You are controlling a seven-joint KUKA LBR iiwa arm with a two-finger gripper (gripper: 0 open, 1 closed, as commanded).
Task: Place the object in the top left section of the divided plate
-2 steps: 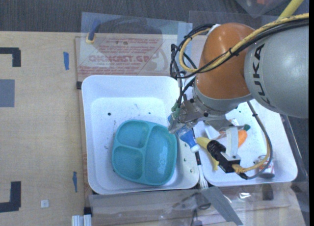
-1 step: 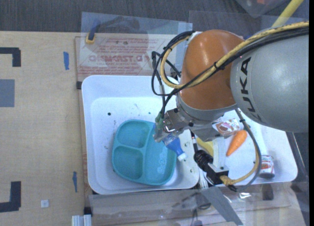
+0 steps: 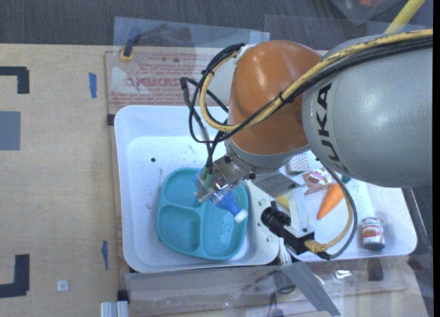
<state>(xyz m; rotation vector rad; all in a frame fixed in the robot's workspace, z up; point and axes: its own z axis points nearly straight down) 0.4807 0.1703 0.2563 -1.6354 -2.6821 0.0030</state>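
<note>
A light blue divided plate (image 3: pixel 180 230) lies in the left white bin (image 3: pixel 134 137). My gripper (image 3: pixel 212 188) hangs over the plate's upper right part, under the orange wrist band. A small blue object with a white cap (image 3: pixel 232 207) shows just below and right of the gripper tip, over the plate's right section near its rim. I cannot tell whether the gripper holds it or whether it rests on the plate. A bit of green (image 3: pixel 205 174) shows at the gripper's upper side. The arm hides the plate's upper right corner.
In the right bin (image 3: pixel 405 243) lie an orange carrot (image 3: pixel 331 199), a small red-labelled jar (image 3: pixel 372 232) and some red and white pieces (image 3: pixel 315 178). The arm covers most of that bin. The wooden bench (image 3: pixel 55 171) stretches to the left.
</note>
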